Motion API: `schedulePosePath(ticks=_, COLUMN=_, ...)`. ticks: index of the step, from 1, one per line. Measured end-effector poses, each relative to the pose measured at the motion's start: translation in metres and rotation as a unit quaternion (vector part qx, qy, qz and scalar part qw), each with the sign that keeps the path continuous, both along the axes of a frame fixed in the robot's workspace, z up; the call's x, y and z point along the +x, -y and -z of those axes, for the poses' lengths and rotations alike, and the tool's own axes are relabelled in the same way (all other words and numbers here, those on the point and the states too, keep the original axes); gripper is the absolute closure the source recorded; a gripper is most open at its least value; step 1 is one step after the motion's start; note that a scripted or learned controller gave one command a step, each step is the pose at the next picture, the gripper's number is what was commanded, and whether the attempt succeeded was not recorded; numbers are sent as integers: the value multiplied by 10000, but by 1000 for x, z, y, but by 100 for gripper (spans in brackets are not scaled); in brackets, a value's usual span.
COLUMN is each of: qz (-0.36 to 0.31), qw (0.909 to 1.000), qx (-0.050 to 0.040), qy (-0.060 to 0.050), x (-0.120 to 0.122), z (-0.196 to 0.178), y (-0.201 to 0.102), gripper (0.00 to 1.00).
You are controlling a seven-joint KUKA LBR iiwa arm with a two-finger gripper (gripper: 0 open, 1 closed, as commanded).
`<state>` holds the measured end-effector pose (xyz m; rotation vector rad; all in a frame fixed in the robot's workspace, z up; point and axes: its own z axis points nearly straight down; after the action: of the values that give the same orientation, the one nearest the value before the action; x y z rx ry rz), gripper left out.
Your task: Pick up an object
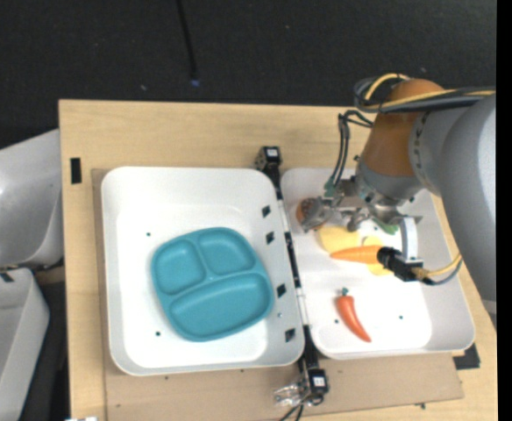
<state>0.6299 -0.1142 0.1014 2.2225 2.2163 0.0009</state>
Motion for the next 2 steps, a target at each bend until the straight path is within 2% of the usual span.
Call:
schedulePosePath(ticks=1, qz=16, qw=10000, qx=-4, qy=21, x=1, z=-11, y=1, gripper=100)
schedulePosePath(ticks=2, qz=-25, qw=10000, qx=2, qy=21, x=6, z=-75, y=-1, gripper=100)
